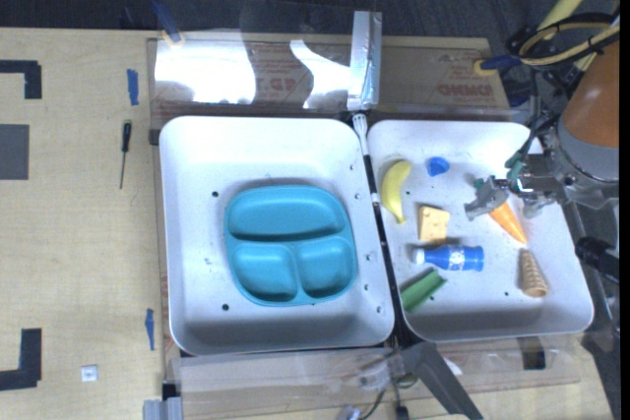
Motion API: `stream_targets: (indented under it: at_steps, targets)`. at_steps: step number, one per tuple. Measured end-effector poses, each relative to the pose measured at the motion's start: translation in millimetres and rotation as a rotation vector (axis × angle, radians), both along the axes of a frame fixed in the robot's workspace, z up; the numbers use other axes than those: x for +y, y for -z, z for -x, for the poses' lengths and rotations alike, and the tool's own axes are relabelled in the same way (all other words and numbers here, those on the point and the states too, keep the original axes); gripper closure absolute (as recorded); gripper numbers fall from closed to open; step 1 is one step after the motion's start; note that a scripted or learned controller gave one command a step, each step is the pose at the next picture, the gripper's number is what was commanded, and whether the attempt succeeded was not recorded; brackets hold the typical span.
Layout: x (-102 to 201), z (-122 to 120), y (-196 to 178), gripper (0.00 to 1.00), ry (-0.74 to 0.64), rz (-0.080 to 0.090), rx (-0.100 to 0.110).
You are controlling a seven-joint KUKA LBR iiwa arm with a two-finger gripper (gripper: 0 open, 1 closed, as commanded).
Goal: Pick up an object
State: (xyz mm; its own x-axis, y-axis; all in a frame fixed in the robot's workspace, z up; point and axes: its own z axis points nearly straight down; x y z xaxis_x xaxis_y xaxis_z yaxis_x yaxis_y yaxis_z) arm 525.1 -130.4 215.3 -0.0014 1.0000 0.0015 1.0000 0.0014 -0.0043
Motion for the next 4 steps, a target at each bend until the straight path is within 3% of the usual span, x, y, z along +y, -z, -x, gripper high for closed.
stream_targets:
  at_steps: [1,2,3,4]
  targets:
    - [39.9,-12.2,121.5,0.00,0.065,0.001,-0.001]
    - [74.8,43.9,26.3,0.00,-0.034,0.001,-0.006]
    - [10.3,37.3,126.6,0.00,-0.187,-0.001,-0.004]
    - [10.4,35.6,117.6,1.00,-0.187,0.000,-0.007]
